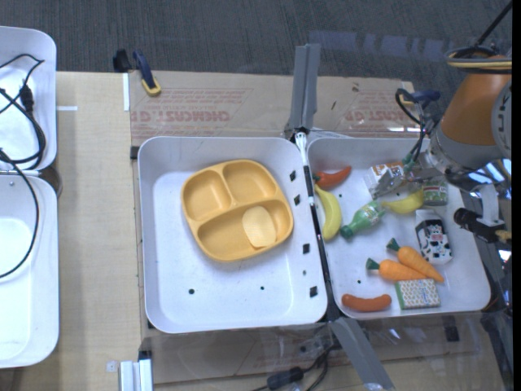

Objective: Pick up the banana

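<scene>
Arm over the right bin (480,287), gripper (400,182) down among the clutter at upper right.

A banana (329,213) lies along the right bin's left wall, just below a red pepper (334,175), apart from the gripper. The gripper sits on a second yellow piece (407,202) beside a green bottle (363,219); I cannot tell its finger state. Carrots (407,265) and a sausage (366,302) lie lower right. A yellow plate (236,210) sits in the left bin (163,300).
</scene>
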